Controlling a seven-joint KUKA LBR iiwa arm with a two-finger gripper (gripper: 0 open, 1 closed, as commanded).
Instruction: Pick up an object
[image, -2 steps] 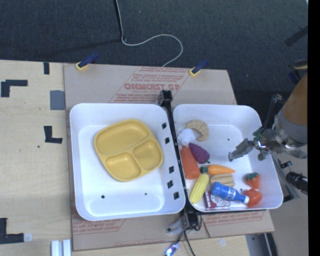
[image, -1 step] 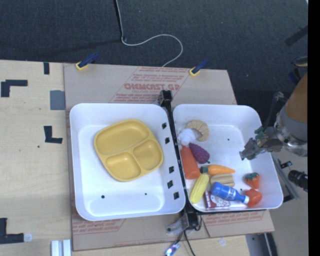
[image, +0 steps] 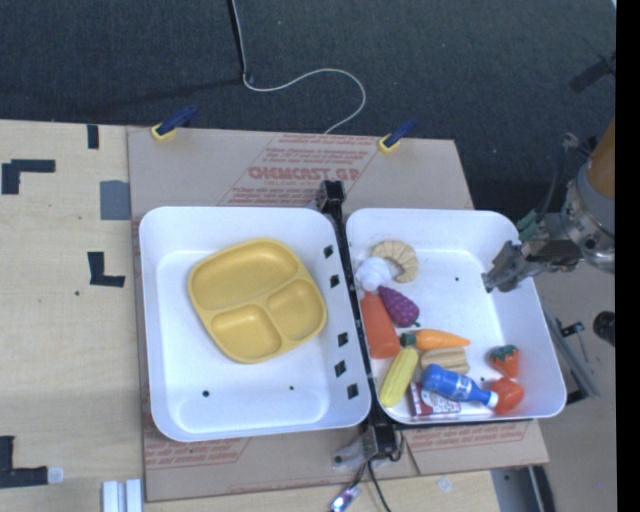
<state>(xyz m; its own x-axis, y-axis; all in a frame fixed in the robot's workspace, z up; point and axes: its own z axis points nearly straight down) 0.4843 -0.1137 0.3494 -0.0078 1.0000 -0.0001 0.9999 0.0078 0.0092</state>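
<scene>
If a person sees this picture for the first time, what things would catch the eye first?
Probably the yellow divided tray, lying alone in the left bin. Next, the bright heap of toy food crowded along the right bin's left and near sides. Then the gripper, at that bin's right rim.

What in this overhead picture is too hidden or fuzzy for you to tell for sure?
- Claw: dark and blurred over the right bin's rim, so its grip is unclear.
- Arm: cut off by the right edge.
- Flat packet: mostly under the blue bottle; print too small to read.
- Corn cob: its lower end overlaps the packet.
</scene>
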